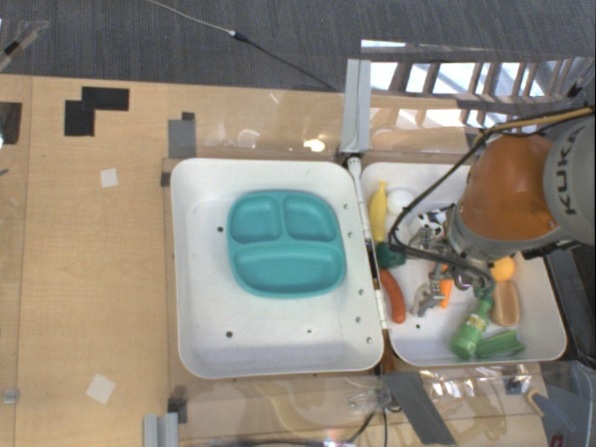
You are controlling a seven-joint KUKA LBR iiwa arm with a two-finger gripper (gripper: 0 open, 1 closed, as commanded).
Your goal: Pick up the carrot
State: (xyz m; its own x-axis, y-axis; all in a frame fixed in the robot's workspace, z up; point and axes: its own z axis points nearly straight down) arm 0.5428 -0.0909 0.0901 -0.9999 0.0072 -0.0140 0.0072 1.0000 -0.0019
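Orange carrot (446,291) is seen low in the right bin (555,343), right at the tool (431,296); whether it is pinched cannot be told. A wrong grab of the nearby red sausage (395,298) or green bottle (472,324) is risked.

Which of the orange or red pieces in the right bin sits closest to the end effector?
The small orange carrot, right at the end effector. The red sausage lies further left along the bin wall.

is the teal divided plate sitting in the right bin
No, the teal divided plate lies in the left bin, while the right bin holds the toy foods under the arm.
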